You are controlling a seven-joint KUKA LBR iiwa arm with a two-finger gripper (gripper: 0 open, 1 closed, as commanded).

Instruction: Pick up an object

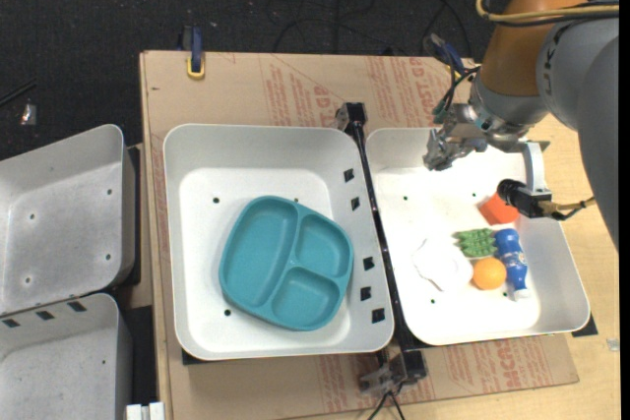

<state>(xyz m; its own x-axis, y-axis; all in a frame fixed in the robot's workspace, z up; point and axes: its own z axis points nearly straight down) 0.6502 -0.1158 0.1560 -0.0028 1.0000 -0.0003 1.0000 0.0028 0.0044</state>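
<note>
At the far left, off the bench, two spare white trays [59, 202] are seen on the dark floor, one nearer than the other. To their right a brown board [256, 89] is laid under both bins, and a blue and yellow clamp [196, 56] is fixed at its far left edge.

The left bin [256, 152] is occupied by a single teal plate [285, 263], divided into three compartments and laid flat and slightly turned on the bin floor, towards the near side. A row of small black clips is seen along the seam between the two bins.

In the right bin [413, 202] the things to be picked are gathered at the near right. A pale white piece [440, 263] lies furthest left, hard to make out against the floor. Just beside it on the right an orange ball [487, 273] is seen, touching a blue tube [511, 259]. A green item [475, 240] lies just beyond the ball, against the tube's far end. An orange block [497, 210] lies further back.

The gripper [445, 152] is held over the far part of the right bin, well apart from these things. Whether it is released or clenched cannot be told. The grey arm [581, 74] is brought in from the right.
</note>
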